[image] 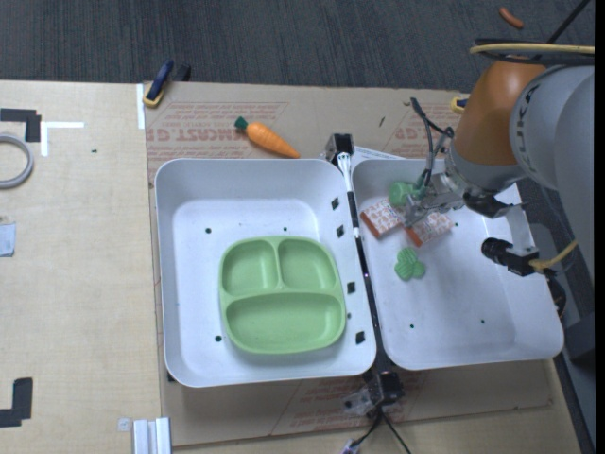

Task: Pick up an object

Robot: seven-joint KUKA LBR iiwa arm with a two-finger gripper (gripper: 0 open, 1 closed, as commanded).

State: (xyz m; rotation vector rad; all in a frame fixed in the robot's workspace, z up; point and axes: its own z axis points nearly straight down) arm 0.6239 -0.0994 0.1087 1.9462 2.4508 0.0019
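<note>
Fingers too buried under wrist clutter to call open or closed, gripper (423,208) lowered at twelve o'clock of right bin (473,320) onto red-and-white packet (381,219), green toy (409,265) at six o'clock, presumably for a grasp.

Side by side at frame centre, on a flat brown cardboard sheet (217,121) atop the pale wooden counter (76,282): left shallow white plastic bin (180,253) and right shallow white plastic bin (492,339), touching along the middle. In the left bin, toward its lower half: a green divided plastic plate (282,294). In the right bin's upper left: a red-and-white flat packet (383,218), just below it a small green plastic toy (409,265), with the grey tool (421,206) above the packet's right end. Behind the left bin, on the cardboard: an orange toy carrot (267,138).
</note>
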